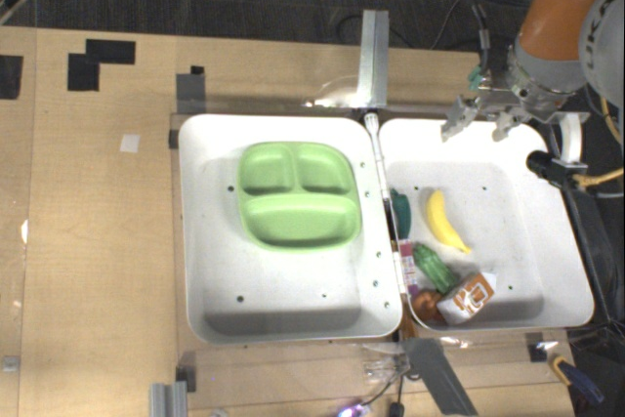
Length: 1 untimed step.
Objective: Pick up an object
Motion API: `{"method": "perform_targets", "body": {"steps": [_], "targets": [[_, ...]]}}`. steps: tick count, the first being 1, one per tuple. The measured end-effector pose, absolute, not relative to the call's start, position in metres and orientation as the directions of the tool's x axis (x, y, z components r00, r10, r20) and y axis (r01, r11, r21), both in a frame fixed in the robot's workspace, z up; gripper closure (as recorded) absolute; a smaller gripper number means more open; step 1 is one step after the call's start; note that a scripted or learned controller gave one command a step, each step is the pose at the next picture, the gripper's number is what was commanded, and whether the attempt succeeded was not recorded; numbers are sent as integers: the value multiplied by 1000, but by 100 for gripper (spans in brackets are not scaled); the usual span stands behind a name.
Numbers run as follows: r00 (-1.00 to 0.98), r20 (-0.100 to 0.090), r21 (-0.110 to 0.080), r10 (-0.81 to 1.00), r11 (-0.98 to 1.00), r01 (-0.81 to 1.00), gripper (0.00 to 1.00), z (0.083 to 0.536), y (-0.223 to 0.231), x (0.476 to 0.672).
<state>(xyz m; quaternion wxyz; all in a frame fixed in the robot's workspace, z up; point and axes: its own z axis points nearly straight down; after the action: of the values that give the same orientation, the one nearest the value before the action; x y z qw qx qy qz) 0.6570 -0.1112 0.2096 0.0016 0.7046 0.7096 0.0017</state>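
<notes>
A yellow banana (445,222) lies in the middle of the right bin (527,200). Below it a green object (433,267), a white and orange packet (470,296) and a brown round item (424,305) crowd the bin's front left corner. A dark green item (400,213) lies along the bin's left wall. My gripper (480,121) hangs above the bin's far edge, well behind the banana, open with nothing between its fingers.
The left bin (210,210) holds a green sectioned plate (296,193). A metal post (374,59) stands behind the divider between the bins. The arm's orange band (562,10) and cables occupy the upper right. Wooden bench surface spreads to the left.
</notes>
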Motion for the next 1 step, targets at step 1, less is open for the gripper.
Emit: {"method": "perform_targets", "body": {"steps": [1], "targets": [[0,0,2,1000,0,1000,0,103,-95,615]]}}
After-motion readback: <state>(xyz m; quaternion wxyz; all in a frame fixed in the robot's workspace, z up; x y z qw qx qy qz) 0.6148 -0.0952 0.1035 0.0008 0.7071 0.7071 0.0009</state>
